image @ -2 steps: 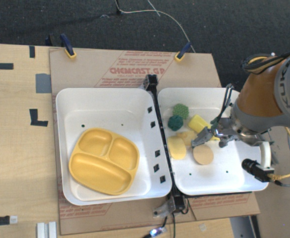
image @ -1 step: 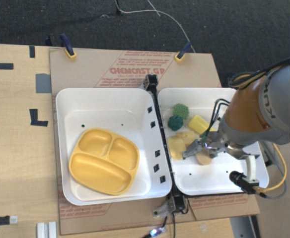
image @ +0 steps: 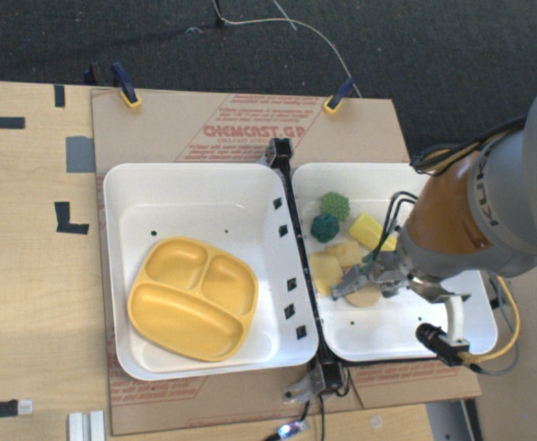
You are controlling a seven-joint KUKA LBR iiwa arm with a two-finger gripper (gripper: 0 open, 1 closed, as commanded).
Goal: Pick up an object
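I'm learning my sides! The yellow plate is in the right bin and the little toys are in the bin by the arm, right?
Not quite. The camera view shows the yellow plate in the left bin, not the right one. The little toys are in the bin by the arm, as you said.

Both white bins [image: 121, 200] look like smooth, slightly glossy plastic. The yellow divided tray [image: 193, 298] at 8 o'clock has a satin plastic sheen. Under them lies matt brown cardboard [image: 250, 127] on a pale wood-grain tabletop [image: 20, 274]. The end effector [image: 356, 283] looks like dull grey metal.
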